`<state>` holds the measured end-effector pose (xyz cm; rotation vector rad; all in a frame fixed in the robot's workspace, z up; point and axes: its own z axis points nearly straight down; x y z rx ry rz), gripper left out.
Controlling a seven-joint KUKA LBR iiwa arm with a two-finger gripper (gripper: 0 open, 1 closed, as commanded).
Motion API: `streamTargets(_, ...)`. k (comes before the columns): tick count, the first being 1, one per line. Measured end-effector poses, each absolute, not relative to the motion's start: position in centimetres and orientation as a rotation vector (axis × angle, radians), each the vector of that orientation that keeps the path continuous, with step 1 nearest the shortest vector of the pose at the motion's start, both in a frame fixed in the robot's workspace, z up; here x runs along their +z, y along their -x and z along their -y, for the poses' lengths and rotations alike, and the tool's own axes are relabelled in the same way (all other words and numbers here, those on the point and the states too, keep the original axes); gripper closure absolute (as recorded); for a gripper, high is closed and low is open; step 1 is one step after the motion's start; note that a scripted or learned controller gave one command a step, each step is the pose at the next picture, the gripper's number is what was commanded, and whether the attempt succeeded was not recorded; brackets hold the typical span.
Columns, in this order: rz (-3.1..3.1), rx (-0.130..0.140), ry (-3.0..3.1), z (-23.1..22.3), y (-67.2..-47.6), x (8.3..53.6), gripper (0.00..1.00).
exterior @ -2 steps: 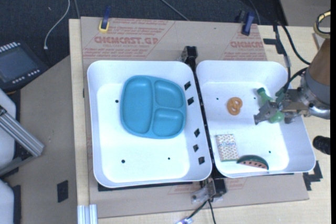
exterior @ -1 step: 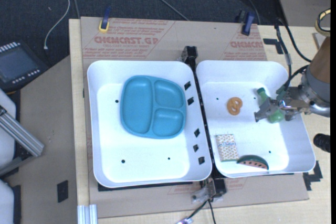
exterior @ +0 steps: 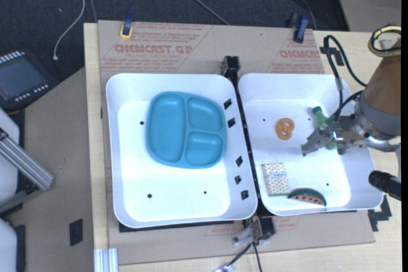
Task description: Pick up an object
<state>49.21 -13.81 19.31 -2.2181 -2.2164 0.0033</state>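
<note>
In the right bin [exterior: 357,194] lie an orange ring-shaped piece [exterior: 285,128], a small patterned packet [exterior: 275,178] and a watermelon-slice toy [exterior: 307,197] near the front wall. A small green object [exterior: 317,114] sits near the bin's middle right. My gripper [exterior: 320,141] hangs low over the right bin, just below the green object and right of the orange piece. Nothing is visibly held in it.
The left bin [exterior: 127,188] holds a blue divided plate [exterior: 186,129]. A black divider with clips [exterior: 237,137] runs between the bins. Cables [exterior: 338,67] trail along the arm at the right. Blue and yellow clamps [exterior: 127,25] pin the board at the back.
</note>
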Motion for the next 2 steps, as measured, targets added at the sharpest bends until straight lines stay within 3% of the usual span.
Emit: streamTargets(2, 2.216, 0.002, 2.220, 13.6, -48.9, 8.3, 0.00)
